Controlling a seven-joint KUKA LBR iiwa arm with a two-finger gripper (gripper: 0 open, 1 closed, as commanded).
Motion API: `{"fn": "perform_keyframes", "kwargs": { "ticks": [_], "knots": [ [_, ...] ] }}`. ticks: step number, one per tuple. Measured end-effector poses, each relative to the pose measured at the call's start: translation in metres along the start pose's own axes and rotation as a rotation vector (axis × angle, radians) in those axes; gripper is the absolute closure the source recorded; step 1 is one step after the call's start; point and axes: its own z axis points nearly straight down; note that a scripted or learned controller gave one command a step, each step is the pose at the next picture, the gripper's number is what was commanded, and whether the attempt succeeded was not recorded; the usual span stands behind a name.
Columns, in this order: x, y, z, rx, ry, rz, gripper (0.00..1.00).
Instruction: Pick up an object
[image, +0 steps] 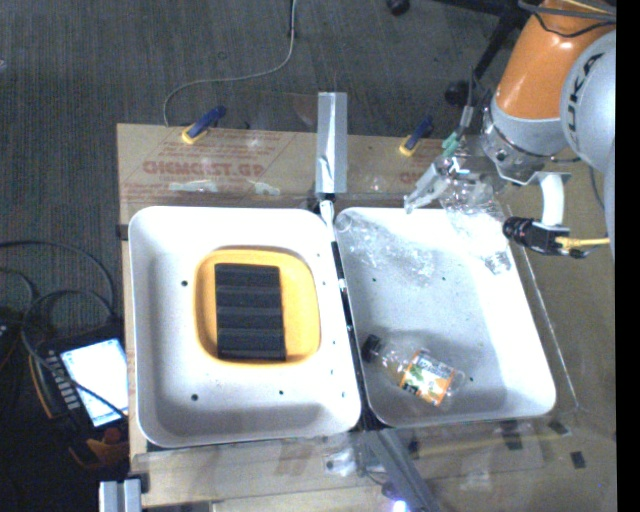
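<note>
Bottle (424, 374) in right bin (520, 300)

Both bins are white: the left bin (160, 330) and the right bin (520, 340). The left bin contains a yellow tray (205, 310) with a black ribbed block (250, 311) inside it. At 6 o'clock in the right bin lies a clear bottle (420, 373) with a black cap and an orange, green and white label. The arm (560, 70) is grey with an orange band. The desk (215, 170) is tan with faded red lettering; two blue-and-yellow clamps (203, 124) sit at its 12 o'clock edge.
</note>
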Motion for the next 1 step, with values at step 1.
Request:
{"fn": "perform_keyframes", "kwargs": {
  "ticks": [1],
  "knots": [
    [-0.0291,-0.0646,0.0737,0.0,0.0,-0.176,0.0]
  ]
}}
